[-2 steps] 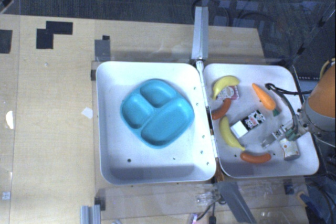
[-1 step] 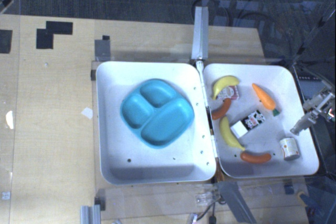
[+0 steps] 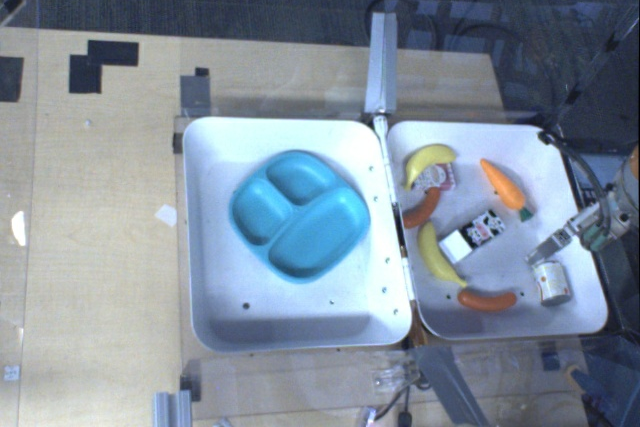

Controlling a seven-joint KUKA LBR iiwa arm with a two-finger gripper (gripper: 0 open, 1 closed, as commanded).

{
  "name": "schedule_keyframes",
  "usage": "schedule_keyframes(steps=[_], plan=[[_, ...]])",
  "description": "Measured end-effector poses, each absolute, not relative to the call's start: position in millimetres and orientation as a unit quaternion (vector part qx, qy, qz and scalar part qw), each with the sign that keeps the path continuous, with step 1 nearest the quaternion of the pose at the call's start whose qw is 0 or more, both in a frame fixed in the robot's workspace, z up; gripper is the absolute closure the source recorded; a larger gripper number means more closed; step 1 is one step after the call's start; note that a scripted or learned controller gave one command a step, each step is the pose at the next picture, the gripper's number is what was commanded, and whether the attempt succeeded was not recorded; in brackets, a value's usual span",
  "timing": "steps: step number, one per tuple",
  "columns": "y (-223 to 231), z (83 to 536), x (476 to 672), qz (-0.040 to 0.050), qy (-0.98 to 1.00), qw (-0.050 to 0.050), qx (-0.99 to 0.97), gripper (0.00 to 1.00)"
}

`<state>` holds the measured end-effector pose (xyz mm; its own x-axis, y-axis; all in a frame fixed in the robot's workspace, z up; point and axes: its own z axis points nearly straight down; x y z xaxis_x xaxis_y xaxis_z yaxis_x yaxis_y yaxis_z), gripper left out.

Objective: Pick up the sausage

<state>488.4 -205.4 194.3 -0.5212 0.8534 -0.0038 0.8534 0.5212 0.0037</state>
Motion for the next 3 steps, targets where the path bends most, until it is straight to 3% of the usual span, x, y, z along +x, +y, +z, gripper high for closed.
schedule_keyframes(steps=[1,2,3], plan=[[-159.3,224.8,489.0,0.0011,0.830,0.004,0.557,0.00],[-169.6,89.2,491.2,0.0023,0.819,0.007,0.573,0.00],[-151.4,149.8,598.2,0.0014,0.862,0.003,0.507,0.00]])
